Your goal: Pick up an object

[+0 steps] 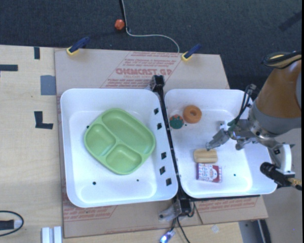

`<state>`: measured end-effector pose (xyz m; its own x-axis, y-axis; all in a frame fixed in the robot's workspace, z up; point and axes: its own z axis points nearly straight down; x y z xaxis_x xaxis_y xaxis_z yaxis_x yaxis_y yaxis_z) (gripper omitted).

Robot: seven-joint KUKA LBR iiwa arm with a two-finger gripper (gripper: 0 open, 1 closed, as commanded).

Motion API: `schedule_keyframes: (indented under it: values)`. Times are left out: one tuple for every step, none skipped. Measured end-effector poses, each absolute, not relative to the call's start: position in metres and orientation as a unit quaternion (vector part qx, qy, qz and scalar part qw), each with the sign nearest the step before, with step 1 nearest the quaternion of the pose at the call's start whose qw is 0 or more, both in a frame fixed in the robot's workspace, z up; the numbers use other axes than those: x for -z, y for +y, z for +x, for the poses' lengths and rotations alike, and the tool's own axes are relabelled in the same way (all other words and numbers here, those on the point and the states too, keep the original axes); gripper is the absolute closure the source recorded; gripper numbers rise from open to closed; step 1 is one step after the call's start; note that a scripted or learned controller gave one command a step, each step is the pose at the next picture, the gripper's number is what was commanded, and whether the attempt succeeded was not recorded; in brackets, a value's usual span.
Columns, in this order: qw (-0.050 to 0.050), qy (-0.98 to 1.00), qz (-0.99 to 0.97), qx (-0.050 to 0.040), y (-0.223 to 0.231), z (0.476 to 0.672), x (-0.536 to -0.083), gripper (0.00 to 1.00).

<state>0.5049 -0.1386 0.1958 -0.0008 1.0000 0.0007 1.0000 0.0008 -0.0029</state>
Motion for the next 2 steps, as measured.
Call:
schedule_keyframes:
  values:
    - [0.002,-0.707,-0.707,-0.0018,-0.141,0.481,-0.079,0.0]
    - [0.002,-0.707,-0.707,-0.0011,-0.14,0.483,-0.094,1.0]
